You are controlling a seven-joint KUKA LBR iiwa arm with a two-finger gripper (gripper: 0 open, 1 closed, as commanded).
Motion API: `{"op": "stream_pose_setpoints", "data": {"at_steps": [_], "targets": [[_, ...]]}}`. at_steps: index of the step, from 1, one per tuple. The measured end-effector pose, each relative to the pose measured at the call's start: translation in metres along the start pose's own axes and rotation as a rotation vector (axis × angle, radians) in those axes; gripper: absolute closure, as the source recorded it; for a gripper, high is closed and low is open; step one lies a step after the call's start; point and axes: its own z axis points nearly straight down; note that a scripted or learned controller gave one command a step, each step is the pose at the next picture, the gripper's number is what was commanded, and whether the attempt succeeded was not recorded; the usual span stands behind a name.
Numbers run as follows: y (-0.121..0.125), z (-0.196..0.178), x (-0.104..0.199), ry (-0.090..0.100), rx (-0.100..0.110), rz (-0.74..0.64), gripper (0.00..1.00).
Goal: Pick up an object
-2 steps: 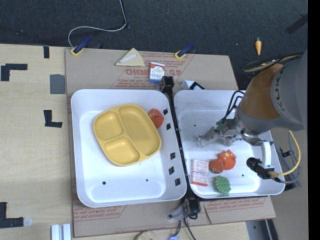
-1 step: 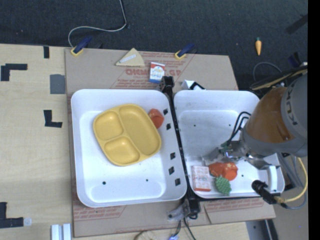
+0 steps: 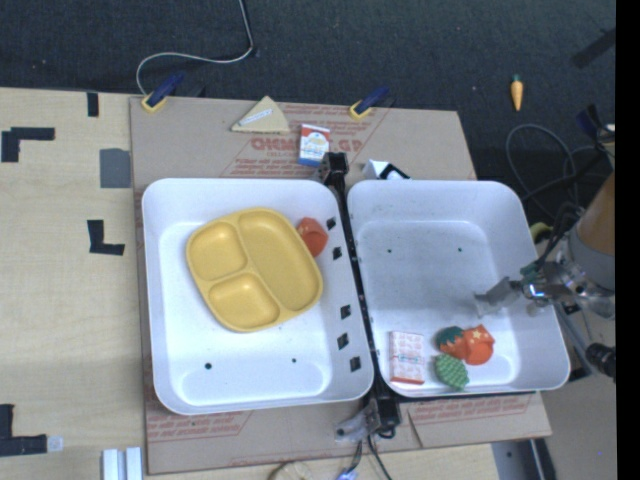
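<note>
Red-orange toy flat, right bin front, beside green toy.

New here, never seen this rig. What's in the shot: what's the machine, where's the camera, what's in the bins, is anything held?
One fixed camera looks down at a slant on a bench with two shallow white bins. The left bin holds a yellow divided plate and a small red item beside it. The right bin holds a red toy, a green toy and a small printed packet near its front edge. The robot arm reaches in from the right; its gripper sits above the right bin, just behind the red toy, with nothing visibly held.
</note>
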Motion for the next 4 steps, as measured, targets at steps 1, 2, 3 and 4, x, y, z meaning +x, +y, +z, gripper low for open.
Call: {"op": "stream_pose_setpoints", "data": {"at_steps": [1,2,3,4], "targets": [[0.059,0.049,0.059,0.005,0.003,-0.005,0.00],[-0.001,0.043,0.083,0.004,0.004,-0.002,0.00],[0.037,0.031,0.130,0.004,0.003,-0.004,0.00],[-0.001,0.070,0.100,0.003,0.004,-0.002,0.00]]}}
